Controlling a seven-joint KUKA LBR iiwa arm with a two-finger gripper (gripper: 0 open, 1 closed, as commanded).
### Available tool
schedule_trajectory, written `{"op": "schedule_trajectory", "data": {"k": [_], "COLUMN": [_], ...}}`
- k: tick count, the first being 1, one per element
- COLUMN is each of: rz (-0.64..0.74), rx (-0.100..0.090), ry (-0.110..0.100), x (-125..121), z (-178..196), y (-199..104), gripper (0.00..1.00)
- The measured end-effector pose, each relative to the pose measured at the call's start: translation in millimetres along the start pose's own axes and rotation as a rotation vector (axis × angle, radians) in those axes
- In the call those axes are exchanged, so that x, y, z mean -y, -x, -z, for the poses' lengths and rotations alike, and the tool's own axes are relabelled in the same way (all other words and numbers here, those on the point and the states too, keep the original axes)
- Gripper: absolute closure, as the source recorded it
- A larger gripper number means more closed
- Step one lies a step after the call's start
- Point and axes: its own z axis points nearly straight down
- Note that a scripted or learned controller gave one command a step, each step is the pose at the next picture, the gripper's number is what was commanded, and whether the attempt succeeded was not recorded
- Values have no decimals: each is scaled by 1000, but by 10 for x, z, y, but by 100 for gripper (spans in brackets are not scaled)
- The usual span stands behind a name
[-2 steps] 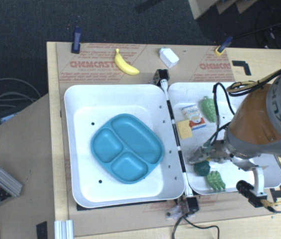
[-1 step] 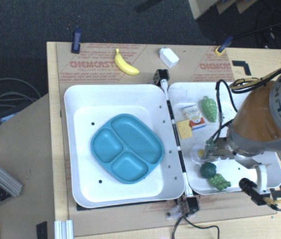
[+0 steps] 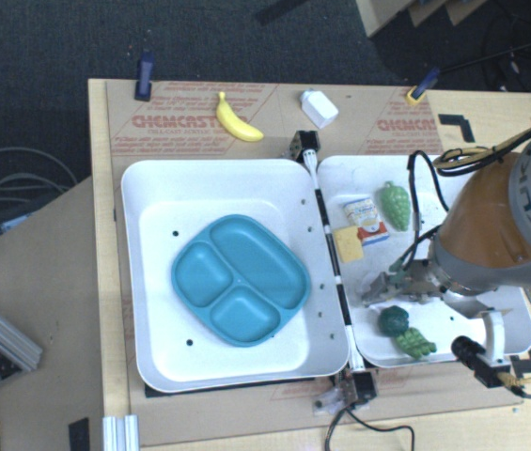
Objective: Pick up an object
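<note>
A: Where are the candidate objects placed?

B: The right bin is seen to hold them all. A dark green round object is set near the front, with a lighter green leafy toy just beside it on the near side. A pale green vegetable is found toward the far side, next to a small printed packet, and a tan square block is placed by the dividing wall. A blue divided tray is laid in the left bin. A banana and a white block are left on the bench beyond the bins.

A: How is the step best carried out?

B: The gripper is positioned low in the right bin, just beyond the dark green round object. A single target is best chosen, and the descent is best centred on it, so that the leafy toy beside it is not caught as well.

A: And the jaws?

B: How far they are parted cannot be told; the grey metal parts are blurred together. Nothing is seen between them, so no hold can be claimed.
</note>
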Motion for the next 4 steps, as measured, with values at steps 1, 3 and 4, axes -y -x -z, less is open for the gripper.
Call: {"op": "schedule_trajectory", "data": {"k": [1,3,4], "rz": [2,3,3], "rx": [-5,-5,-5], "ry": [-6,-7,-7], "x": [14,17,15], "z": [-122,-125,-125], "y": [173,65,4], "gripper": [0,0,0]}}
